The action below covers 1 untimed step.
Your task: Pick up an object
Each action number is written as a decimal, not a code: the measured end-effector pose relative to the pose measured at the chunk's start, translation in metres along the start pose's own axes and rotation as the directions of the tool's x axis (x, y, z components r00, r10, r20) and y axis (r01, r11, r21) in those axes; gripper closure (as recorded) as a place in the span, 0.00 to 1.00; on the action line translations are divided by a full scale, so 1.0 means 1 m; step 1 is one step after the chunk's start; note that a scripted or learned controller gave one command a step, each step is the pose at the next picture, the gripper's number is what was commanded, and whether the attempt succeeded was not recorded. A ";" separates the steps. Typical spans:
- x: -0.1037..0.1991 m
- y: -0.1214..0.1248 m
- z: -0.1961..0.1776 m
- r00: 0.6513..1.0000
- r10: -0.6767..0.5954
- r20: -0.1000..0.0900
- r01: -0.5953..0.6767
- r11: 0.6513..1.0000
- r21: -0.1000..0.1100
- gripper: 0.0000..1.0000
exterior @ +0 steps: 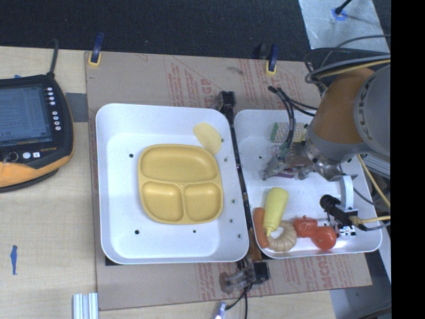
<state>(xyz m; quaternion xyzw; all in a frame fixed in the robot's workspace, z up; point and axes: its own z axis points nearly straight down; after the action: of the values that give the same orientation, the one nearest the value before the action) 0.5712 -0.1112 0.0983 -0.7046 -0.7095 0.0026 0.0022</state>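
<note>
Over right bin [372, 244], tool [287, 167] down low near back wall, grip state impossible to tell; yellow corn [275, 209], donut [281, 238], red pieces [316, 231] up front.

Tool [279, 168] low in right bin [255, 128].

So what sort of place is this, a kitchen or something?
More likely a robot test bench: an arm reaches over two white bins of toy food, with a control tablet alongside.
</note>
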 end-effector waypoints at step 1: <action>-0.030 0.074 0.006 1.000 0.003 -0.001 -0.003 1.000 -0.002 0.00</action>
<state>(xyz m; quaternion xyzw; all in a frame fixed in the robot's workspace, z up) 0.6455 -0.1404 0.0916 -0.7058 -0.7084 0.0018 0.0019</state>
